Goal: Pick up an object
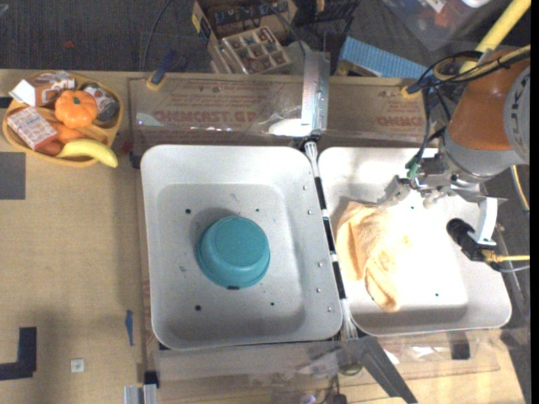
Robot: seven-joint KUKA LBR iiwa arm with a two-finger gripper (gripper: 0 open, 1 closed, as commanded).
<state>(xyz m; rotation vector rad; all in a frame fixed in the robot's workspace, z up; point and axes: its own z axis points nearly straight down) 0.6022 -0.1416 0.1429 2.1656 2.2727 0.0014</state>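
Pincer hovers just past the cloth in the right bin; grip state, can't tell. It should drop squarely onto a fold.

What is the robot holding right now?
Can't tell. The gripper hangs over the right bin, near the yellow cloth, but nothing shows in its grasp.

Crumpled yellow cloth, teal bowl
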